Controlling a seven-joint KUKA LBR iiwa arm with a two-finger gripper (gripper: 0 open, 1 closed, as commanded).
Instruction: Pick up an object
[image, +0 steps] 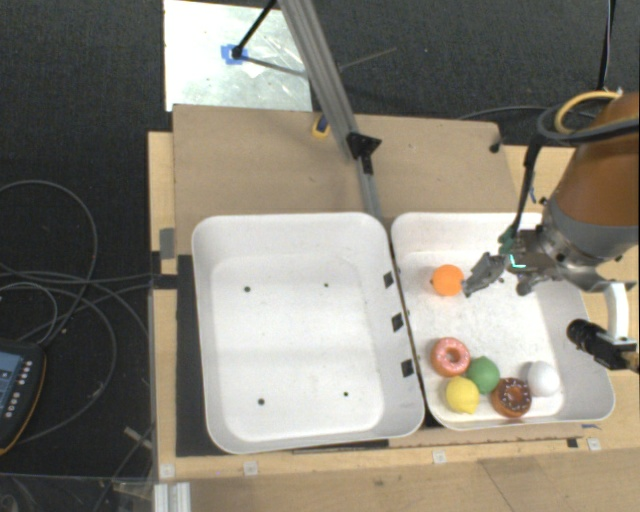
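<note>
No readable writing or brand marks anywhere in view.

Two shallow white bins, rounded corners, side by side on a tan tabletop (250, 160). Left bin (215, 330): smooth matte floor with four small dark dots. Right bin (420, 240) holds all the items.

Orange ball (447, 279): round, smooth, alone in the upper part of the right bin, near the divider between the bins. Bare floor all around it except on its right.

End effector (480, 277): two dark fingers spread apart, tips just right of the ball, angled down toward it. Nothing between the fingers; contact with the ball cannot be told. Grey wrist and orange band run off toward the right edge.

Cluster at the right bin's lower edge, packed tight:
- pink donut (451, 355), ring with a hole
- green ball (484, 374)
- lemon (462, 395), yellow, oval
- brown donut (512, 397)
- white ball (543, 379)

The items touch or nearly touch each other, close to the lower rim. Open floor lies between the cluster and the orange ball.

A grey pole (330, 85) slants in from the top and ends near the bins' top edges. Black cables (60, 290) lie on dark carpet to the left.
</note>
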